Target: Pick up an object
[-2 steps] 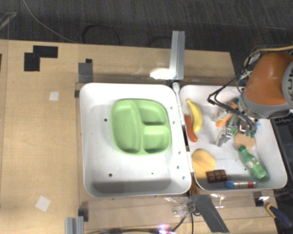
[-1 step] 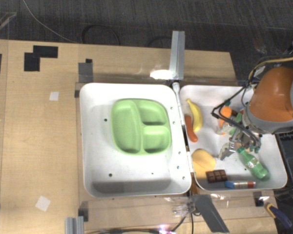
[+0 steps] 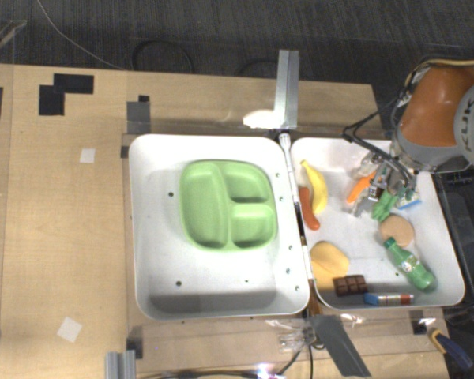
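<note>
2 white bins sit side by side on the bench (image 3: 55, 235). Left bin (image 3: 154, 275): 1 green tray (image 3: 225, 204) with 3 compartments, lying flat near the centre, slightly toward the far side. Right bin (image 3: 446, 271): several small items. Along its left wall, a yellow banana (image 3: 316, 188) lies lengthwise, touching a red-orange chilli (image 3: 306, 208) just beside it on the left. Nearer the front, a tan round (image 3: 329, 257) rests just behind a brown chocolate bar (image 3: 350, 285). A marker (image 3: 389, 298) with blue and red ends lies along the front wall, just right of the bar. In the middle of the bin, an orange carrot (image 3: 360, 189) lies at a slant, close to the gripper (image 3: 389, 186). The gripper is low over the far right part of the bin, among a cluster of items: a green piece (image 3: 384, 207) and a blue piece (image 3: 410, 204) lie directly beneath it. Whether it is wide, narrow, or gripping anything cannot be told; the cluster hides that. Just in front of it lies a tan disc (image 3: 396, 230), and beyond that toward the front, a green bottle (image 3: 411, 266) lies on its side, touching the disc. The arm (image 3: 438, 117) enters from the right, its orange band above the far right corner of the bin.
</note>
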Controlling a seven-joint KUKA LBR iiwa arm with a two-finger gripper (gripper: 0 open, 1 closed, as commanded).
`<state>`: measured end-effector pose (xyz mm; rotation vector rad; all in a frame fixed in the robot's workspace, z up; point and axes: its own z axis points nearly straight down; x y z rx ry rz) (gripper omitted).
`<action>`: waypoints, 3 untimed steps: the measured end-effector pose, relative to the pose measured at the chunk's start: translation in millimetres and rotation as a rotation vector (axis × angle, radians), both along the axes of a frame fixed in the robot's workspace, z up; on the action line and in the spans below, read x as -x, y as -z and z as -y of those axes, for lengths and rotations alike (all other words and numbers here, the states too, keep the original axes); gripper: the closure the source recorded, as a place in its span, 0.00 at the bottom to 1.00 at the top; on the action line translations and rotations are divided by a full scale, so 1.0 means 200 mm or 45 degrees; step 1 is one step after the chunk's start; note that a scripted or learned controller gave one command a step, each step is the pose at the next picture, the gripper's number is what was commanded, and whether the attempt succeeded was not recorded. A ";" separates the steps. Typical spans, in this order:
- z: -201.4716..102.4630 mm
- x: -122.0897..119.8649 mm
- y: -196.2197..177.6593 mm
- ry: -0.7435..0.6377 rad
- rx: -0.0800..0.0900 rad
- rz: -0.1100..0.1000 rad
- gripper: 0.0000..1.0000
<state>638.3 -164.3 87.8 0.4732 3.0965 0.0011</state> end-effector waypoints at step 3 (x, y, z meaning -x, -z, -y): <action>-0.19 -0.01 -0.08 0.217 0.000 0.024 1.00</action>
